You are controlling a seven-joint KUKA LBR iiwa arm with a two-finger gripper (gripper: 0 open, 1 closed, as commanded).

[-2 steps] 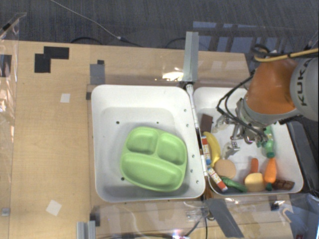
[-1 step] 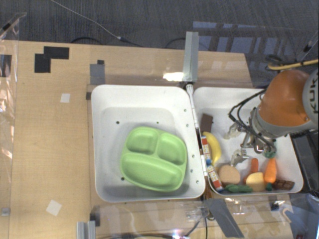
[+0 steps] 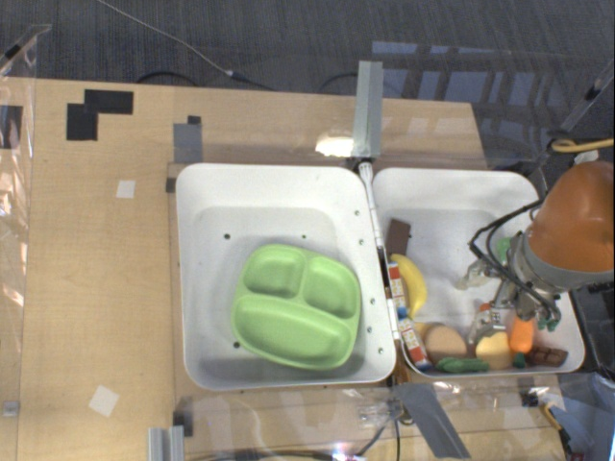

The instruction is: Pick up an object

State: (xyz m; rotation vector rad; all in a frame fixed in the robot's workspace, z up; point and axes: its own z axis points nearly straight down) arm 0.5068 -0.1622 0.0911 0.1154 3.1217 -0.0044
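My gripper (image 3: 500,317) hangs low over the front right part of the right bin (image 3: 437,195), under the orange wrist band (image 3: 577,224). Right below and beside it lie several toy foods: an orange piece (image 3: 521,334), a pale yellow piece (image 3: 493,348), a tan rounded piece (image 3: 442,338), a green pod (image 3: 461,363) and a brown piece (image 3: 550,357). A banana (image 3: 412,282) rests further left, with a dark brown block (image 3: 398,231) behind it. The wrist hides whatever is directly under the gripper.
The left bin (image 3: 207,209) holds a green divided plate (image 3: 298,305). A red and white packet (image 3: 395,286) lies along the right bin's left wall. A metal post (image 3: 368,109) stands behind the divider between the bins.
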